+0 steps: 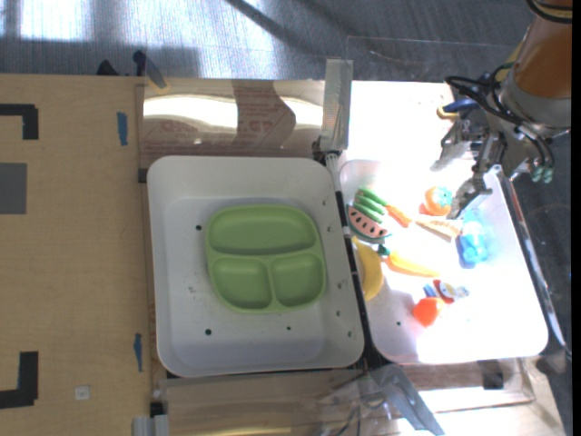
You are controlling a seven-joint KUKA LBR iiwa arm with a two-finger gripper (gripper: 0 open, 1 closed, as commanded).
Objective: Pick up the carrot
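Your carrot (397, 214) is a small orange taper lying flat on the floor of the right bin (522, 330), near that bin's left wall (its green leafy end points up-left), slanting down to the right just beside the watermelon slice (368, 226).

Grey floor (182, 16) lies beyond the desk (73, 243), streaked with sunlight. The desk is tan, bearing blue tape (122, 127) near its far edge.

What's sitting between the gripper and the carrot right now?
In the camera view, a round orange toy lies between the gripper and the carrot; bare white bin floor fills the remainder.
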